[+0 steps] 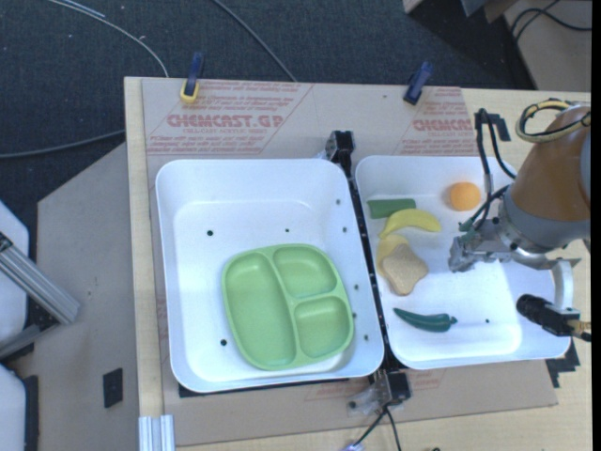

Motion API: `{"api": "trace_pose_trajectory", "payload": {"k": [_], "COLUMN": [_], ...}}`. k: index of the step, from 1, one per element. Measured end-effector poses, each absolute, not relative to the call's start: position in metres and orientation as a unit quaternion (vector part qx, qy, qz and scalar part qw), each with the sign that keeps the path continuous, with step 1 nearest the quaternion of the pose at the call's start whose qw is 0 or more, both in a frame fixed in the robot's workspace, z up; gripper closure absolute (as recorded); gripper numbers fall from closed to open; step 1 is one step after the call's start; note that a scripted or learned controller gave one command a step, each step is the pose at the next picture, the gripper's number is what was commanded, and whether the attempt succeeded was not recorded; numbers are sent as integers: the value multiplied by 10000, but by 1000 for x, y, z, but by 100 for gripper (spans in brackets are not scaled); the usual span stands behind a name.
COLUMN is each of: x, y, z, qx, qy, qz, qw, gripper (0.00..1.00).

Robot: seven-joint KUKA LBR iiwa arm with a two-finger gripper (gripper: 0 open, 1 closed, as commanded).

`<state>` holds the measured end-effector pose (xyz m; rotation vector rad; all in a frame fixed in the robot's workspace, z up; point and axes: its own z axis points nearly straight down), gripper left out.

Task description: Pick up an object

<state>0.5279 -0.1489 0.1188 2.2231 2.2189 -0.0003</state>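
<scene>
Carpet [84, 73], dark grey with thin cables trailing across it, surrounds the counter [150, 252], whose top is a pale board printed with red lettering and clipped at its far edge by a yellow clamp [192, 88] and a blue clamp [417, 83]. Two white bins sit side by side on it. The left bin [188, 205] carries a green divided tray [286, 303]. The right bin [488, 346] holds a tan bread slice [404, 271], a yellow banana [411, 222], a green block [391, 208], a dark green pepper [427, 320] and an orange ball [463, 195]. The arm [554, 186] reaches in from the right; its pincer [462, 255] hangs low over the right bin, near the bread slice, and whether it is wide or narrow cannot be told.
</scene>
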Motion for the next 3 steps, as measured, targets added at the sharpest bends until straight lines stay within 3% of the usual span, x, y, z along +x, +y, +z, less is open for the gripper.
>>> {"api": "trace_pose_trajectory", "payload": {"k": [2,3], "x": [537,538], "y": [-153,-153], "z": [227,245], "qx": [7068,7066], "qy": [7075,7076], "qz": [12,8], "qw": [34,25], "gripper": [100,100]}}
